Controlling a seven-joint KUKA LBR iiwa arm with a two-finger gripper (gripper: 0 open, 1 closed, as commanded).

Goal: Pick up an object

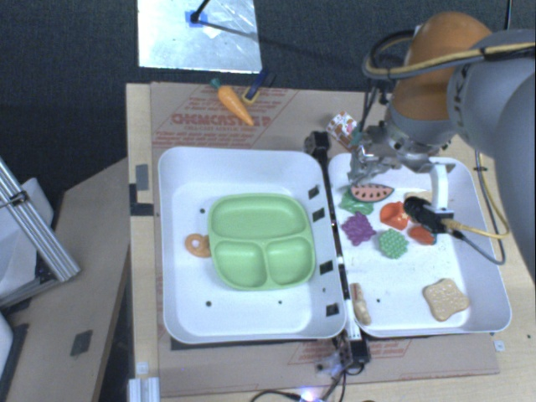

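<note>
1. Toast slice point(445, 298) lies nearest the camera, by the near right corner of the right bin point(402, 296). A small tan piece point(360, 302) rests against that bin's near left wall. Both are well apart from the gripper.
2. Mid-bin, a green knobbly piece point(392, 243), purple grapes point(358, 227), an orange piece point(394, 215) and a red piece point(421, 235) sit close together. In the left bin point(180, 224), a green divided plate point(255, 220) has an orange ring point(198, 245) just beside its left rim.
3. Farther back, the watermelon slice point(372, 193) lies flat near the right bin's far left corner, just beside the gripper, so it looks the likeliest pick. It is probably light, stiff, smooth plastic. Being thin and flat, it offers little height to pinch. The best hold would be across its narrow width, from rind to cut edge, near the middle. It may skid on the bin floor if it is pressed off-centre.
4. The gripper point(364, 172) hangs over that far left corner, pointing down, just beyond the slice. I cannot tell whether it is spread or closed, and nothing shows held in it.
5. The arm point(494, 99) reaches in from the right, with its orange band point(440, 53) above the wrist, bent downward over the bin's far edge.
6. Beyond both bins, a carrot point(234, 105) lies on the surface.
</note>
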